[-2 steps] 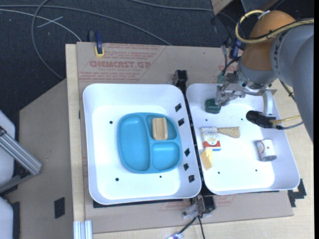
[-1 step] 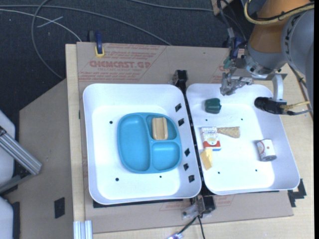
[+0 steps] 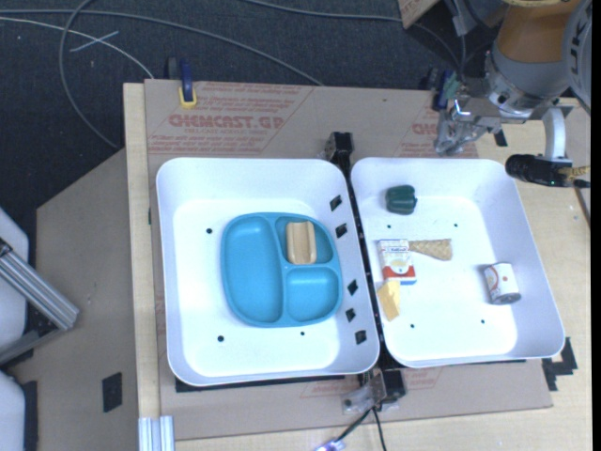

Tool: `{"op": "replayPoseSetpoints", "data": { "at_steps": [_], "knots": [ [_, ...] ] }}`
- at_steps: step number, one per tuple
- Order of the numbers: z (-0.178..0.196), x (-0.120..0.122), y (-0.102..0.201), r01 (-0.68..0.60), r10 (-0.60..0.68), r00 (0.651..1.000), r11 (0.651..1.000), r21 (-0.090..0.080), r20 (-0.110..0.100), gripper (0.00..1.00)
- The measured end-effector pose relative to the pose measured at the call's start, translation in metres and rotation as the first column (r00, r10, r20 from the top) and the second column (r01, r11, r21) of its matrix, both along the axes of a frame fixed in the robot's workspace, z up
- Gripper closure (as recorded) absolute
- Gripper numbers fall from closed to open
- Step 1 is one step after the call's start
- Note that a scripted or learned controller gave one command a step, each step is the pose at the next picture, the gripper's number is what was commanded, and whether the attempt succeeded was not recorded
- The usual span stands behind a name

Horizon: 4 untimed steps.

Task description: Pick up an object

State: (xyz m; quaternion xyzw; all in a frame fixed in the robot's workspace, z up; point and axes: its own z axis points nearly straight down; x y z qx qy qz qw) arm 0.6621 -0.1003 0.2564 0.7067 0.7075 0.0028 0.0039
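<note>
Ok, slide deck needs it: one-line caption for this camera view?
Gripper above the right bin's far rim; blue tray in the left bin.

In the right-hand shallow white bin (image 3: 535,280) there's a dark green rounded lump (image 3: 401,198) sitting near the far wall, a small red-and-white carton (image 3: 396,259) lying flat by the left wall with a tan wedge-shaped piece (image 3: 432,248) just beside it on the right, and a yellow block (image 3: 389,300) lying just below the carton. Over toward the right wall, well apart from the rest, a small white cylinder with a red mark (image 3: 501,283) lies on its side. Across in the left white bin (image 3: 183,252), a blue divided plastic tray (image 3: 254,266) rests flat in the middle, and a tan bread-like piece (image 3: 300,242) lies in its upper right compartment.
</note>
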Motion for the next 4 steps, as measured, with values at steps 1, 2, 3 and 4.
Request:
{"op": "replayPoseSetpoints", "data": {
  "at_steps": [1,2,3,4],
  "knots": [
    [0.038,0.001,0.0,0.0,0.0,1.0,1.0,0.001,-0.003,1.0],
    [0.017,-0.024,0.039,-0.002,0.002,1.0,1.0,0.004,-0.014,1.0],
    [-0.003,-0.051,0.091,-0.004,0.004,1.0,1.0,0.005,-0.015,1.0],
    [-0.022,-0.079,0.138,-0.004,0.004,1.0,1.0,0.004,-0.016,1.0]
  ]
}}
